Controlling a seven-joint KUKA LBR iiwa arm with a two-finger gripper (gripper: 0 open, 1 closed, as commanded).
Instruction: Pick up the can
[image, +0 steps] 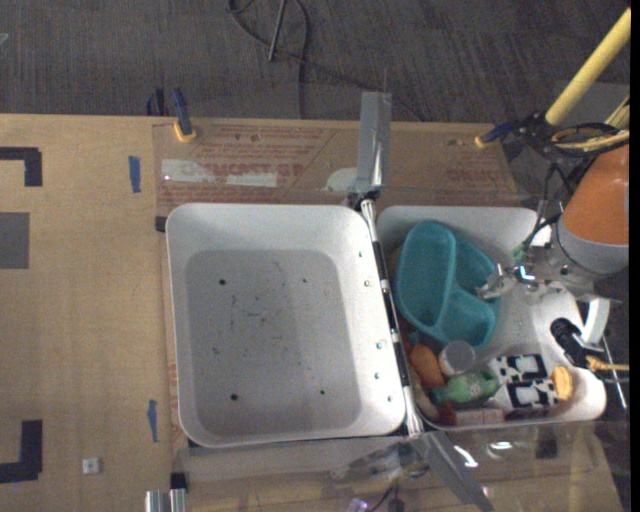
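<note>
I see the can (458, 356), a small grey cylinder, standing in the right bin (520, 222) near its front, just below the teal bowl (440, 285) and beside the orange and green toys. My arm enters from the right, and the claw (500, 280) sits over the bowl's right edge. I cannot tell its state. The left bin (180, 330) lies alongside on the table (80, 300).

a single fixed camera sits high above the desk (80, 330), looking down at a slant. it is far enough to take in both white bins, the left bin (190, 235) mid-frame, the right bin (520, 225) toward the right edge, with dark floor (120, 50) along the top.
</note>
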